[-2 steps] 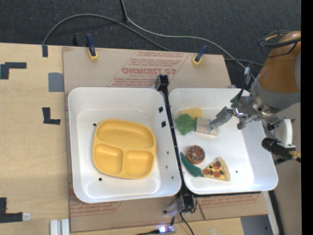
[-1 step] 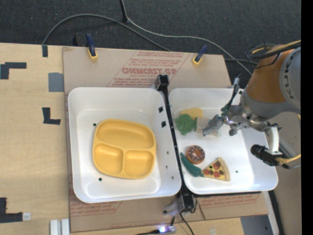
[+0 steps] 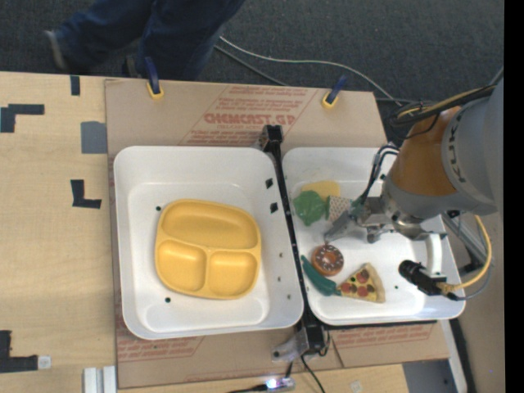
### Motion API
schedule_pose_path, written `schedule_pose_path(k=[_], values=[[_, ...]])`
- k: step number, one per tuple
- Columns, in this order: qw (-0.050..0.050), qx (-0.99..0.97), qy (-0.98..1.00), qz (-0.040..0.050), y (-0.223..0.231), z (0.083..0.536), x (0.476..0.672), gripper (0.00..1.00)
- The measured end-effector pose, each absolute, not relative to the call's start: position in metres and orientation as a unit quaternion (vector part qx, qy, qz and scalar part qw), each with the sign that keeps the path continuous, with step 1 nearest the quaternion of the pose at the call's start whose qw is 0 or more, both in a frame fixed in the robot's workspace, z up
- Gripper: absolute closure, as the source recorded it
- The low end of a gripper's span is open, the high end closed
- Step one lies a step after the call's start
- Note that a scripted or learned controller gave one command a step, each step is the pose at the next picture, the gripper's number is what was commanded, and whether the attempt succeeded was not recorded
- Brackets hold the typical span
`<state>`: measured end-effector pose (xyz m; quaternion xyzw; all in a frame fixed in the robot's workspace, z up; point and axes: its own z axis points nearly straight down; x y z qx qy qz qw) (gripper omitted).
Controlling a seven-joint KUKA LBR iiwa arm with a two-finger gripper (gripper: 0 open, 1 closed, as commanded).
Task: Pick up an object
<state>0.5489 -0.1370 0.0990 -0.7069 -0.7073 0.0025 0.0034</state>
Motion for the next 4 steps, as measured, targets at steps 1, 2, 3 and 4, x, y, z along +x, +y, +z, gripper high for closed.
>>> schedule_pose_path(k=[1,2,3,4], values=[[0.000,-0.707,-0.708,0.0007,-0.137,0.085,0.549,0.00],[-0.003,-0.707,-0.708,0.0006,-0.137,0.096,0.550,1.00],[-0.001,-0.706,-0.708,-0.0006,-0.132,0.141,0.556,1.00],[-0.001,-0.707,-0.708,-0.0005,-0.132,0.185,0.549,1.00]])
